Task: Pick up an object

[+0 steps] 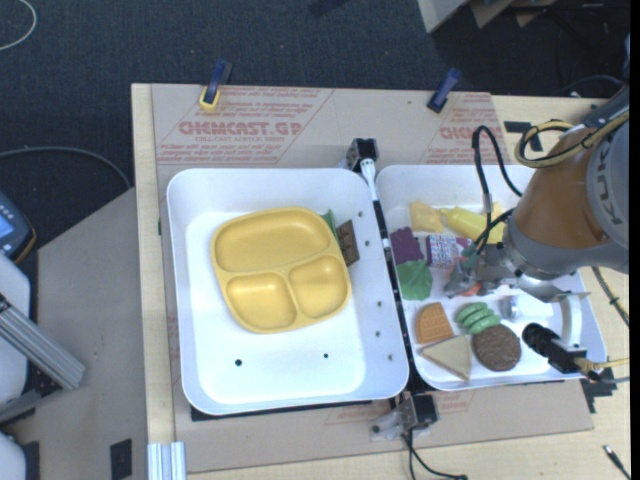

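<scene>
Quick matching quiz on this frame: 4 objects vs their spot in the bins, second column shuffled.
Things:
1. yellow divided tray
2. brown round patty
3. purple block
4. yellow banana-like piece

Places:
A. right bin, near its back edge
B. left bin, upper middle
C. right bin, front edge
D. right bin, by the wall shared with the left bin

Pairs: 1-B, 2-C, 3-D, 4-A

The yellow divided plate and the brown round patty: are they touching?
Apart. The camera view shows the yellow divided plate in the left bin and the brown round patty in the right bin, with both bin walls between them.
</scene>
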Controlling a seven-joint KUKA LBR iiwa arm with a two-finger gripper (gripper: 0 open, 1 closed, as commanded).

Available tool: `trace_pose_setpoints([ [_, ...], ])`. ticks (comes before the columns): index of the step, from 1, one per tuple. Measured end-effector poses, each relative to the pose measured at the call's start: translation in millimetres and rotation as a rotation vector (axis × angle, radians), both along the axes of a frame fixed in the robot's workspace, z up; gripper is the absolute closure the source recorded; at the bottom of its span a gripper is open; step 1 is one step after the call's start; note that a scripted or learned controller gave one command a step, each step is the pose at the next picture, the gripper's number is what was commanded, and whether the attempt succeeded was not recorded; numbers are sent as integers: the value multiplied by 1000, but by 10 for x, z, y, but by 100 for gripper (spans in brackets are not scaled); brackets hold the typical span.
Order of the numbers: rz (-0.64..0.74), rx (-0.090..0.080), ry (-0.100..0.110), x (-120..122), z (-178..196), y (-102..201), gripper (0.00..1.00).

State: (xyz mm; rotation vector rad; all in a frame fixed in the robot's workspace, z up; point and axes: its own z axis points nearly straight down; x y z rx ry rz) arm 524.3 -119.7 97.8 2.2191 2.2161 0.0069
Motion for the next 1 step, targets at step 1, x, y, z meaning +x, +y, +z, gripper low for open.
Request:
trace_pose_setpoints([
  [1, 2, -2, 2, -8, 613, -61, 100],
])
